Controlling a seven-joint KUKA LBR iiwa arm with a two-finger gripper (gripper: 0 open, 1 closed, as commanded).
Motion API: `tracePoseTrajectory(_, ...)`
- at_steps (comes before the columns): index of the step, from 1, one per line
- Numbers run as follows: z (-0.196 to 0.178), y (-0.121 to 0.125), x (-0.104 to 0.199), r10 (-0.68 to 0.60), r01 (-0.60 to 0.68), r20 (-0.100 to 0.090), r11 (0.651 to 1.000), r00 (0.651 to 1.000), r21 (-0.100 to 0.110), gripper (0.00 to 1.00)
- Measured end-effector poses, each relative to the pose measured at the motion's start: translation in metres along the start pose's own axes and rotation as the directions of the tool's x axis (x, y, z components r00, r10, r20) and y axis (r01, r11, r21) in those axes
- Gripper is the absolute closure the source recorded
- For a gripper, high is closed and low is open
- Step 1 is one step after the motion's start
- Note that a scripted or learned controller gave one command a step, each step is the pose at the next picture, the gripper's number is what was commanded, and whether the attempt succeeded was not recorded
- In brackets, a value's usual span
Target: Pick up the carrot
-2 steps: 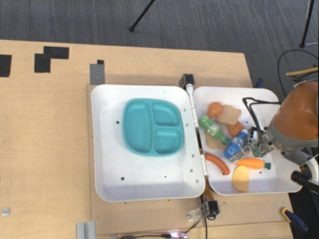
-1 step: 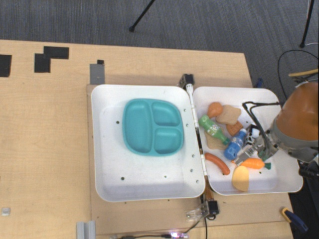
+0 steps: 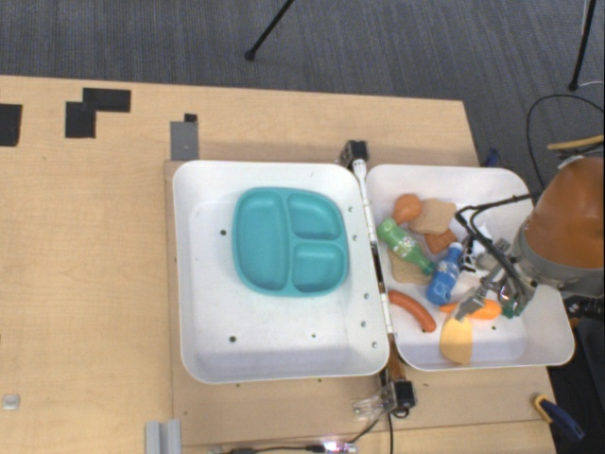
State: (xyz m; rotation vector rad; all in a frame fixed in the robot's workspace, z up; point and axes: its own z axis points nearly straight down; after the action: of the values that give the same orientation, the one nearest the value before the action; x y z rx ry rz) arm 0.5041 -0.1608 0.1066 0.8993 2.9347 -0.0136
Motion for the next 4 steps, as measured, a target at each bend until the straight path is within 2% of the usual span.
tracePoseTrajectory(1,0.001,-0.009,-0.010,0.183,-0.184,-0.015,0.983,0.983,-0.013,0.00)
tracePoseTrajectory(2,0.005,-0.032,-0.005,0.457,-0.456,-0.048,0.890,0.888,0.035,0.00)
tracePoseTrajectory(3,0.020,-0.043,-0.010,0.684,-0.682,-0.041,0.730,0.729,0.051,0.00)
tracePoseTrajectory(4,0.008,-0.040,-0.013,0.679,-0.678,-0.036,0.734,0.733,0.042,1.00)
